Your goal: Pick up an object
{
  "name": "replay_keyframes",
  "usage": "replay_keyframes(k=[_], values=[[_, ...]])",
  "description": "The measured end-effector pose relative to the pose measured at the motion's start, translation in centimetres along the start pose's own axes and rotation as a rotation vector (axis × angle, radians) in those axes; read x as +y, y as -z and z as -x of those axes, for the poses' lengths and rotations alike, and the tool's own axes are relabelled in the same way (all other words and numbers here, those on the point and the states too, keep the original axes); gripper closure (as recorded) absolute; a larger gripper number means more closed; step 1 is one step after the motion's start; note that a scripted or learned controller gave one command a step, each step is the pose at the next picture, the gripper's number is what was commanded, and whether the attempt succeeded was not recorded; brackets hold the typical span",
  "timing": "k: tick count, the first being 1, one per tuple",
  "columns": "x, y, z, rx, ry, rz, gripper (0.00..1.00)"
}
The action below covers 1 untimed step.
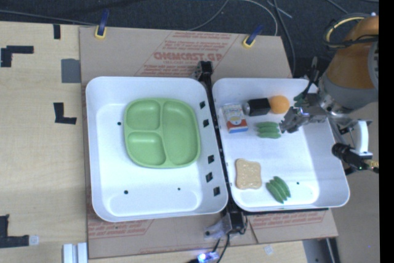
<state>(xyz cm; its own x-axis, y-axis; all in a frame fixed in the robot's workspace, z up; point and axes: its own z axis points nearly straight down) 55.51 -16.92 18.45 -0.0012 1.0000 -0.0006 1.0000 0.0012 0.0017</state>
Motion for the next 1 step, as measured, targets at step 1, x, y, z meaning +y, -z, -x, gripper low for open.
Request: replay_keyframes(k=[1], values=[[0.09,2.99,-0.02,0.000,0.000,0.001,1.00]])
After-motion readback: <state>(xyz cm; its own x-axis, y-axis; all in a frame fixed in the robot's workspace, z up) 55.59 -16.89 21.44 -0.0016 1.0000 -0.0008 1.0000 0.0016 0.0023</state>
